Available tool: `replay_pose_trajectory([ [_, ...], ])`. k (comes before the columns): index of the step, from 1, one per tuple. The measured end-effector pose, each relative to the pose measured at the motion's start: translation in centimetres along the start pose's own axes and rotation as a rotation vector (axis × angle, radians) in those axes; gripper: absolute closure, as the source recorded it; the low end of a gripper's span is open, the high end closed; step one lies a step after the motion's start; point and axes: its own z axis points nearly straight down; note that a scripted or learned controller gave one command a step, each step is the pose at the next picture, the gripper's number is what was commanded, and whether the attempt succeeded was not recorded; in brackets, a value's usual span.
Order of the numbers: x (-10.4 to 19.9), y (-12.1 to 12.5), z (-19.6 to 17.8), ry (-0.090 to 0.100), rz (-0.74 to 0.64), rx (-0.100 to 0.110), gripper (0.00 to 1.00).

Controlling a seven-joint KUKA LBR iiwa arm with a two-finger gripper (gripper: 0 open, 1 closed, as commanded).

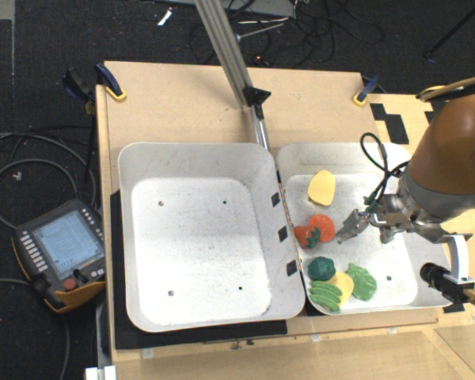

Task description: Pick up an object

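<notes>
The robot's claw (350, 228) hangs over the right bin (396, 291), whether spread or closed cannot be told, with nothing seen between its tips. A red-orange toy (317, 229) lies just beside it at nine o'clock, a yellow piece (322, 187) sits at eleven o'clock, and a cluster of a dark green toy (322, 268), a small yellow one (342, 283) and light green pieces (362, 282) lies at six o'clock, while the left bin (198, 244) stretches beyond. A clean pick likely means centring over the red-orange toy, the nearest and least crowded, and descending straight so the tips straddle it without nudging it against the bin's wall.
</notes>
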Motion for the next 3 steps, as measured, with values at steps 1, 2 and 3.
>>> replay_pose_trajectory([
  [1, 0.0, 0.1, -0.2, 0.000, 0.002, -0.005, 0.00],
  [2, 0.4, 0.1, 6.1, 0.001, 0.003, 0.001, 0.00],
  [3, 0.5, 0.2, 9.9, -0.001, 0.003, -0.006, 0.00],
])
